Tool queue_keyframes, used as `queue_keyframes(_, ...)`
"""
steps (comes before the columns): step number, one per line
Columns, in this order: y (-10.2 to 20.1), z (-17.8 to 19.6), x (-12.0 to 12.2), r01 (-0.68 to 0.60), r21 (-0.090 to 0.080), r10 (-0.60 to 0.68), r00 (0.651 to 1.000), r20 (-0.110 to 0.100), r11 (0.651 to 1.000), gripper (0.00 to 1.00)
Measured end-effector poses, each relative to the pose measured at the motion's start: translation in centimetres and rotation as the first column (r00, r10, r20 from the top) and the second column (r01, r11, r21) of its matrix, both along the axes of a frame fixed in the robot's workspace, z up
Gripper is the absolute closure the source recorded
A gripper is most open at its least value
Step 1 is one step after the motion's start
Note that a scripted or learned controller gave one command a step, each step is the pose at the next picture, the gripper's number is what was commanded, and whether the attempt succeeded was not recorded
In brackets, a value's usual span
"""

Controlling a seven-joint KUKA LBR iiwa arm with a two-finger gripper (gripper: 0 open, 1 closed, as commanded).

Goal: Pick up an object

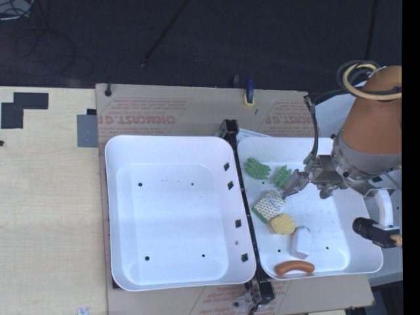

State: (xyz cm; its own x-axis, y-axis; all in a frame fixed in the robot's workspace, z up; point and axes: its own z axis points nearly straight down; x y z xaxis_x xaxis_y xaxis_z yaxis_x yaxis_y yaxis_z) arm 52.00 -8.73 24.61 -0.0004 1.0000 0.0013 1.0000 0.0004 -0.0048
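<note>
Gripper (293,184) hovers beside green piece (283,175) (right bin (367,264), mid-floor).

Two white bins; landmark is the right bin (354,258). Inside it: two green ridged pieces (257,169) (283,175) at its far end, a white block with a teal dot pattern (268,205) mid-bin, a yellow piece (283,224) just beside that, a white block (301,242), and an orange sausage shape (294,268) at its near rim. Left bin (118,209) plain white with small dark dots. Worktop (46,202) pale wood; brown cardboard (164,113) under the bins carries red lettering.
</note>
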Motion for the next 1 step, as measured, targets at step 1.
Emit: queue_keyframes(1, -0.04, 0.94, 0.0, 0.001, 0.001, -0.001, 1.0, -0.002, 1.0, 1.0)
